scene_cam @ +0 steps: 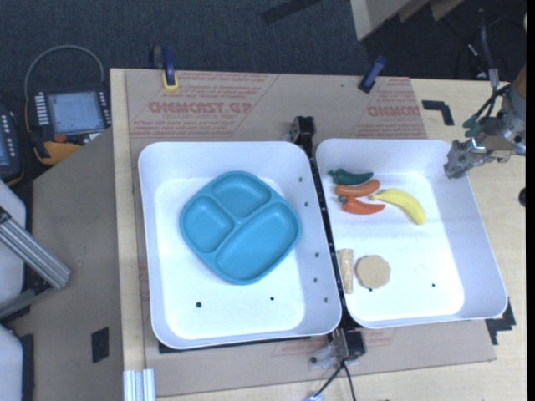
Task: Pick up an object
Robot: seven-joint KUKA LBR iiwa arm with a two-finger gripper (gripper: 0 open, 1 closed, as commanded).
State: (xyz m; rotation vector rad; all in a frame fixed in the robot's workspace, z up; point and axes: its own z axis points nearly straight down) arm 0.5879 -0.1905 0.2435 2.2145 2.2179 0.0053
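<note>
A robot's gripper (458, 162) hangs over the right bin's (468, 249) far right rim; whether its pincer is open cannot be told. A banana (402, 203), two carrots (359, 198) and a cookie (373, 271) lie in that bin, and a blue plate (241, 226) in the left.

A brown cardboard sheet (276, 98) printed with red lettering covers the bench, and two shallow white bins rest on it side by side. The left bin (159, 215) holds a blue divided plate (241, 225) with three compartments, lying flat near the bin's middle. The right bin (476, 249) sits just beside it, their inner rims nearly touching. A blue-and-yellow clamp (167, 69) grips the sheet's far edge at the left, and a blue clamp (372, 73) sits farther right on that same edge. Off the bench at the left, a handheld control pendant (73, 111) with a lit screen lies on dark carpet (217, 15).
</note>
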